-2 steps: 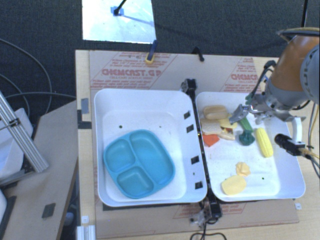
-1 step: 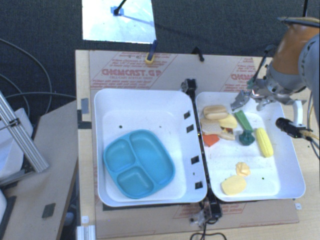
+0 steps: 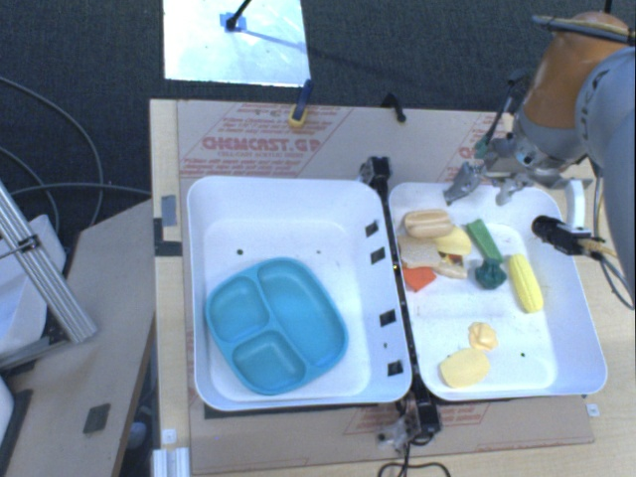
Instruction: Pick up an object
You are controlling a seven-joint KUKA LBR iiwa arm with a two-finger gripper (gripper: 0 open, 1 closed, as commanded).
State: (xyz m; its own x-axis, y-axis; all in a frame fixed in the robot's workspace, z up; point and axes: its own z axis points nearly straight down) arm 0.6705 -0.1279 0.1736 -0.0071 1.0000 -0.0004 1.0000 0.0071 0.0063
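The right bin (image 3: 571, 351) holds several toy foods. A tan bun (image 3: 427, 224) lies at its back left beside a pale yellow wedge (image 3: 454, 240). A green piece with a dark green head (image 3: 486, 256) sits in the middle, and a yellow corn cob (image 3: 525, 283) lies to its right. A red-orange slice (image 3: 419, 278) lies by the left wall. Two yellow pieces (image 3: 482, 336) (image 3: 464, 369) rest near the front. My gripper (image 3: 482, 189) hangs open over the bin's back edge, behind the bun and the green piece, with nothing between its fingers.
The left bin (image 3: 288, 197) holds a blue divided plate (image 3: 275, 323). A black divider with clips (image 3: 391, 276) runs between the bins. A shiny square sheet (image 3: 236, 28) lies on the floor behind the bench, and a yellow-tipped tool (image 3: 299, 114) rests on the cardboard.
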